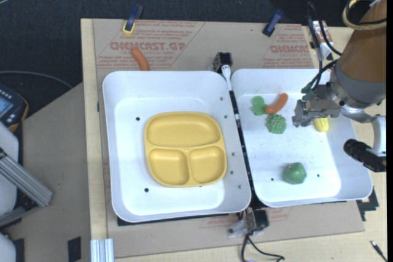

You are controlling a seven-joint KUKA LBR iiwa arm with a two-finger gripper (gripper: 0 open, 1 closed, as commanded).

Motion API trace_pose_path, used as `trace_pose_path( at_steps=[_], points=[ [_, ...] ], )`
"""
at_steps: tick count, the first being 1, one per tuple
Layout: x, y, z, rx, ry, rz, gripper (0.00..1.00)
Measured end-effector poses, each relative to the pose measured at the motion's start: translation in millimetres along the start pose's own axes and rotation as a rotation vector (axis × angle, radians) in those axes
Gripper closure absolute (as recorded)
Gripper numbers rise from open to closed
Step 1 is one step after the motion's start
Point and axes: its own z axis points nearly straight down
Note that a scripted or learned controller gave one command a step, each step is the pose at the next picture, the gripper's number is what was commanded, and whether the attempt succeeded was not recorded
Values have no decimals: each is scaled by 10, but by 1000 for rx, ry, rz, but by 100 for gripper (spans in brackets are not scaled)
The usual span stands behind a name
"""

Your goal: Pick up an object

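Camera view: tool (309,115) low in right bin (344,190), beside yellow corn piece (321,125); finger state cannot be determined.

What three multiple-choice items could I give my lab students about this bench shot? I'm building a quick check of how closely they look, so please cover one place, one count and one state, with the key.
1. Where does the yellow divided plate lie?
A. In the left bin
B. In the right bin
C. On the carpet

2. How many compartments does that plate have?
A. Two
B. Three
C. Five

3. How does the gripper stand relative to the yellow corn piece?
A. Far off, over the left bin
B. Low in the right bin, right beside the corn
C. Raised high, with the corn lifted clear of the bin

Key: 1 A, the plate sits in the middle of the left bin. 2 B, one long section above two smaller ones. 3 B, the gripper is down near the bin floor with the corn next to it.
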Motion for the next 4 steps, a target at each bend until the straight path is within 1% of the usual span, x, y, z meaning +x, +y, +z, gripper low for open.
trace_pose_path(
  at_steps=[1, 2, 3, 4],
  points=[
    [508, 187, -45, 1, 1, 0, 100],
    [986, 562, 50, 0, 0, 2, 100],
    [1366, 625, 161, 2, 0, 3, 100],
    [1316, 794, 143, 1, 0, 5, 100]
  ],
)
